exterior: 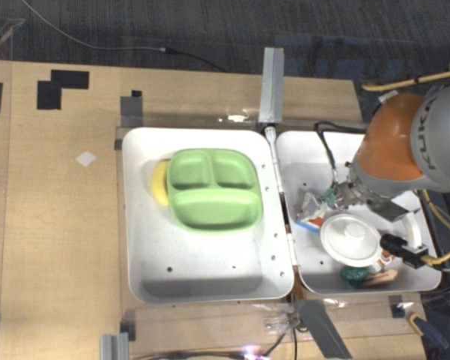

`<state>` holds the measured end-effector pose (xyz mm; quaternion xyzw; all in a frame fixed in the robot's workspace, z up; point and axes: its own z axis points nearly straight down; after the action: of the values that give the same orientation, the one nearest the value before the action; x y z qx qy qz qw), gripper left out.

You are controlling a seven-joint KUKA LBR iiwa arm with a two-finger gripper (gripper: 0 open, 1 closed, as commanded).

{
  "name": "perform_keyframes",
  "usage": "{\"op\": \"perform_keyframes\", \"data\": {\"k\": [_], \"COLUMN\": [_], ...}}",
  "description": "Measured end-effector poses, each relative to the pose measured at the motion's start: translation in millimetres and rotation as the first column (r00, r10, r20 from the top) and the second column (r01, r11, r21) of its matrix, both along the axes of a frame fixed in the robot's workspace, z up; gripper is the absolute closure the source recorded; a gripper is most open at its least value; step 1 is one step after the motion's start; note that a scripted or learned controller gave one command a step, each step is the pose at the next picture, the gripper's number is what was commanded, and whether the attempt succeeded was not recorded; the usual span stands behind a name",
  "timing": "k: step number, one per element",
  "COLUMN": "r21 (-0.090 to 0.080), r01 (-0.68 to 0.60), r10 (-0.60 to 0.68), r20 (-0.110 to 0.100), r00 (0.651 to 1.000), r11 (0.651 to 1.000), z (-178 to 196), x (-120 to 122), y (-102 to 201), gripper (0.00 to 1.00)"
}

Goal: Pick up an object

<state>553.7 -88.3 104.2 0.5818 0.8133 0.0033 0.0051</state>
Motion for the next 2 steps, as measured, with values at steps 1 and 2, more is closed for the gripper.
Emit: {"op": "perform_keyframes", "data": {"k": [1, 2], "r21": [-0.002, 0.0], "r01": [-0.283, -0.183], "r10": [0.283, 0.183], "r20": [-0.005, -0.007], "r00": [0.959, 0.983], "r11": [0.959, 0.983], "z": [82, 5], "x": [34, 19], "y": [8, -1], "gripper": [0.0, 0.0]}}
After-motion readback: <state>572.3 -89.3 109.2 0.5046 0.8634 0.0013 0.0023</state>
